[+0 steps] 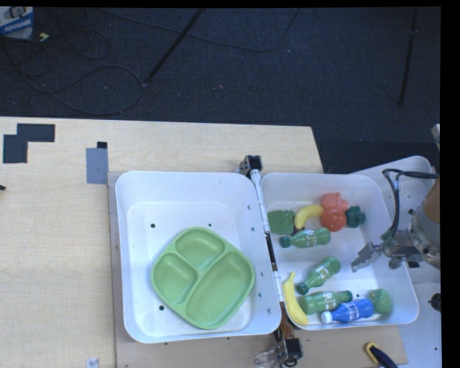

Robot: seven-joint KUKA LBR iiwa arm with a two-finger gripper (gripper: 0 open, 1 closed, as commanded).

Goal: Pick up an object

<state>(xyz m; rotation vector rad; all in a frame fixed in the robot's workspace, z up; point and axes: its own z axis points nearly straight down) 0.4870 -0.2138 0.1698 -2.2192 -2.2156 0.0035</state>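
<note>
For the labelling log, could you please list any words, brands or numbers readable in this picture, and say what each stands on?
None can be read.
Green bottles: pale labels, too blurred to read.
Blue bottle: white patch on its side, print too small to read.
Blue and white box at the top left corner: marks too blurred to read.
Green divided plate: no writing visible.

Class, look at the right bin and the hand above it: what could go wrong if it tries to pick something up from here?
1. The bottles lie close together near the banana, so the hand could nudge one while closing on another.
2. The hand hangs by the right bin's wall and might clip it coming down.
3. Round bottles may roll away.
</note>
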